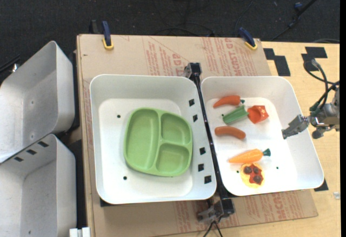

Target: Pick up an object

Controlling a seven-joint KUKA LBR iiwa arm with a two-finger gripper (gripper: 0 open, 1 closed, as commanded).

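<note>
The right bin [303,168] holds several toy foods: an orange-red chili [227,101], a green pepper [235,116], a red pepper piece [258,114], a brown sausage [230,133], a carrot [247,156] and a yellow piece with dark red berries [252,175]. A green divided plate [159,141] lies in the left bin [102,122]. My gripper [307,129] hangs over the right bin's right rim, well right of the foods. Its fingers stand apart, open, with nothing between them.
Both bins rest on a cardboard-topped bench [162,52] held by yellow clamps [108,41] at the back. Two spare white tubs [32,95] stand off the bench at the left. A black divider [205,139] runs between the bins.
</note>
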